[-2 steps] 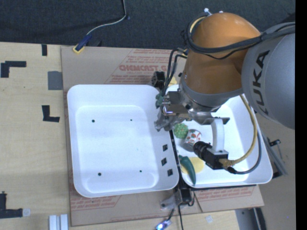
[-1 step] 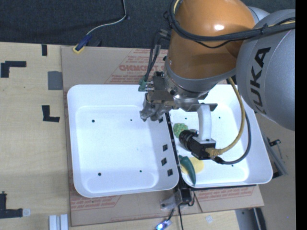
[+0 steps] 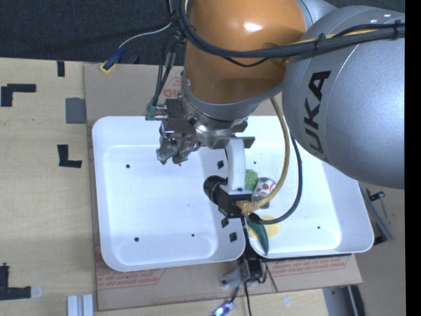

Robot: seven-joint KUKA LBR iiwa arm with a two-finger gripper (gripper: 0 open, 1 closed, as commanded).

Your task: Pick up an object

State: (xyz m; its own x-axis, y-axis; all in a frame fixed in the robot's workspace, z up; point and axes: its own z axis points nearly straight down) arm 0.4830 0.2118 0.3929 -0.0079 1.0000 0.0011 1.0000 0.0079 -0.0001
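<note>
Your candidates lie in the right bin (image 3: pixel 329 237), huddled against the wall it shares with the left bin (image 3: pixel 105 176); the arm (image 3: pixel 355 91) covers a good part of them, so judge with care. The green lump (image 3: pixel 251 177) looks small and light, probably plastic or foam, and stiff enough to pinch across its middle. Just beside it sits a white piece (image 3: pixel 264 187) with red and green marks; it is rounded, likely smooth, and apt to slip or roll if you squeeze off-centre, so take it across its widest part. Nearer the front rim lie a yellow scrap (image 3: pixel 269 229) and a teal piece (image 3: pixel 258 239), touching or nearly so; the teal one is long and tapered and looks thin, so grip it across the narrow way; the yellow one looks flat and low, hard to get under. None seems heavy or breakable, though too little shows to say what any of them is.

The gripper (image 3: pixel 173 151) hangs over the far part of the left bin, well apart from all four; you cannot tell from this angle whether it is wide or narrow, and there is nothing visibly in its grasp. By my reading the pick is not yet begun; the next move calls for a crossing to the right bin.
</note>
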